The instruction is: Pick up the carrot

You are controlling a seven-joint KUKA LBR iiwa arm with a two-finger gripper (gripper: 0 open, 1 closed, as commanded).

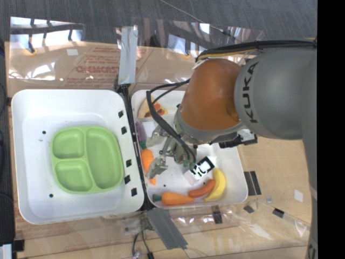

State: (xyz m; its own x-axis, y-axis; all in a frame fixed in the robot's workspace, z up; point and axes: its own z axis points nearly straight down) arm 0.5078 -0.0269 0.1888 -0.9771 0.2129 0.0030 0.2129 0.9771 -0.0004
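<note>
Orange carrots, two (146, 160) (177, 198), one banana (218, 183), one green plate (86, 159)

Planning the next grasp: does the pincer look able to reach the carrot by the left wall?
Probably yes. The pincer hovers right beside the carrot, nothing lying between; the bin wall crowds its far side.

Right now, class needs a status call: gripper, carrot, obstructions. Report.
Gripper low in right bin, beside a carrot at the left wall. Second carrot near front wall. Banana and red pepper close by.
</note>
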